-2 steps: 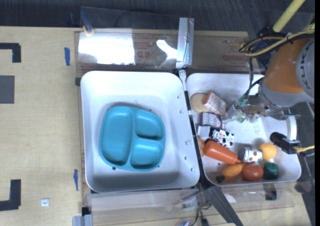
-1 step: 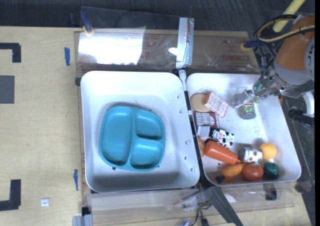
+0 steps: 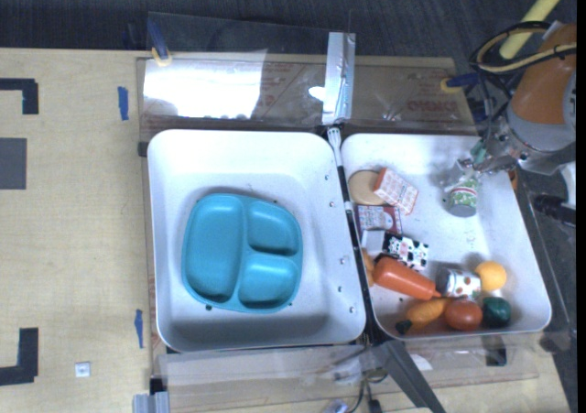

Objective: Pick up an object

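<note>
I take the small green-and-white cup (image 3: 461, 196) as the candidate object, since it lies closest to the tool. It sits in the right bin (image 3: 536, 255), up-view and right of the toy carrot (image 3: 404, 277), apart from the other items, on bare bin floor. It looks squat and roundish, with no clear long axis that I can read.

The gripper (image 3: 487, 157) hangs just up-view and right of the cup, near the bin's far right corner. I cannot tell whether it is apart or together; the metal parts blur together there. Nothing is visibly held.

My judgement: the coming move turns on a short shift down-view and left from the gripper to the cup, then a descent.

Outward from the cup: a red-patterned card packet (image 3: 396, 190) and a tan disc (image 3: 363, 186) lie left of it. Below the carrot's right end sit an orange (image 3: 492, 275), a tomato (image 3: 462, 313) and a dark green ball (image 3: 495, 311), clustered and touching. The left bin (image 3: 165, 173) holds 1 blue divided plate (image 3: 243, 250).
</note>
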Controlling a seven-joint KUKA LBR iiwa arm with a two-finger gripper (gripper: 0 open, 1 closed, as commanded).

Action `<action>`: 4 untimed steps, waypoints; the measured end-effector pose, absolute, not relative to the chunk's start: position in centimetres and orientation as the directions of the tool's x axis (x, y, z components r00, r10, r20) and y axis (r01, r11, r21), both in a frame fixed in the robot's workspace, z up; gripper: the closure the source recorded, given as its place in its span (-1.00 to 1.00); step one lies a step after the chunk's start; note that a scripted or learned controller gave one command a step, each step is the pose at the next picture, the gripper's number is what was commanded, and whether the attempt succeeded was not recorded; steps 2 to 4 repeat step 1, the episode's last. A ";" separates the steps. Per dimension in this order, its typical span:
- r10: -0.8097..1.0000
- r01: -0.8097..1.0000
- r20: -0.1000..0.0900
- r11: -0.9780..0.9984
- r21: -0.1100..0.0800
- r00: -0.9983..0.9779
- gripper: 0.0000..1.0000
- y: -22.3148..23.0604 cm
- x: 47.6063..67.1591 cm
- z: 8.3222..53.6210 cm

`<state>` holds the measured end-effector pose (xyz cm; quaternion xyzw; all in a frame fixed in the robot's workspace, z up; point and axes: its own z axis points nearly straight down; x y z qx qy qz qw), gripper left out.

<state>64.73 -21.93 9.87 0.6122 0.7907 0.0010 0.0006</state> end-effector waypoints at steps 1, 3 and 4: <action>0.991 0.991 0.000 0.135 0.008 -0.135 1.00 -15.7 62.2 18.4; 0.991 0.991 0.000 0.135 0.008 -0.135 1.00 -15.7 62.2 18.4; 0.991 0.991 0.000 0.135 0.008 -0.135 1.00 -15.7 62.2 18.4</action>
